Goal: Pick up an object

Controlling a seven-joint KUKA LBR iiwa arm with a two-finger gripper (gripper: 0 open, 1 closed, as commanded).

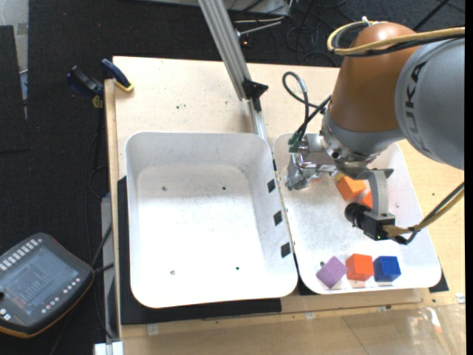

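Whether the jaws stand apart or together cannot be told: the gripper (pixel 299 170) hangs under the bulky wrist, seen as a tangle of metal near the upper left corner of the right bin (pixel 414 268), with nothing visibly between its tips.

Largest in view is the grey arm (pixel 436 95) with its orange band (pixel 373 80), reaching in from the right and covering the far half of the right bin. Next is the left bin (pixel 199 150), shallow and white, its floor marked by a few dark specks. It lies just beside the right bin, their rims meeting along a line with small black clips. A slanted aluminium rail (pixel 225 35) runs down from the top to that seam. A teach pendant (pixel 37 283) sits at the lower left, off the bench, and a blue-and-yellow clamp (pixel 111 76) grips the bench's far left corner.

Three cubes stand in a row along the near rim of the right bin: a purple cube (pixel 332 271), turned slightly askew, an orange cube (pixel 360 266) touching it, and a blue cube (pixel 386 268) just beside. Being cubes, they have no long axis. Another orange block (pixel 352 188) shows partly beneath the wrist, near a black camera mount (pixel 369 220).

Open floor lies between the gripper and the row of cubes.
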